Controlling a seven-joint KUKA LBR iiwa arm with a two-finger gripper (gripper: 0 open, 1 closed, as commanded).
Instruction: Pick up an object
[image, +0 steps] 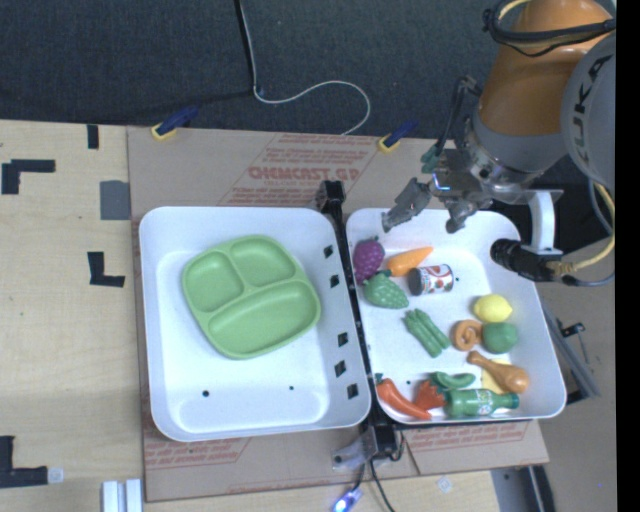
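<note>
Right now my gripper (432, 208) hangs above the far edge of the right bin (535, 310), its two fingers spread apart with nothing between them. No object is in my grasp, so the pick is yet to be made.

The pieces nearest below me are the orange carrot (409, 262), the purple grapes (367, 258) and the small can (432, 279), lying close together in the near-left part of that bin. I judge the carrot the best candidate: it is slim, lies almost under my fingers, and has a little bare white floor on its far side. To do it well I should turn my wrist so the fingers straddle its narrow width, come straight down, and close only once both tips are beside it. The grapes touch or nearly touch the green leafy piece (384, 292), so a careless descent there could pinch two things or knock one away.

Further out lie green beans (426, 332), a lemon (492, 307), a lime (500, 337), a drumstick (497, 371) and a green bottle (480, 403), crowded toward the near wall. The left bin (170, 300) carries a green divided plate (252, 295). Both bins rest on cardboard (290, 165) over a wooden bench (60, 300); a white cable (300, 95) loops across the dark floor beyond.
</note>
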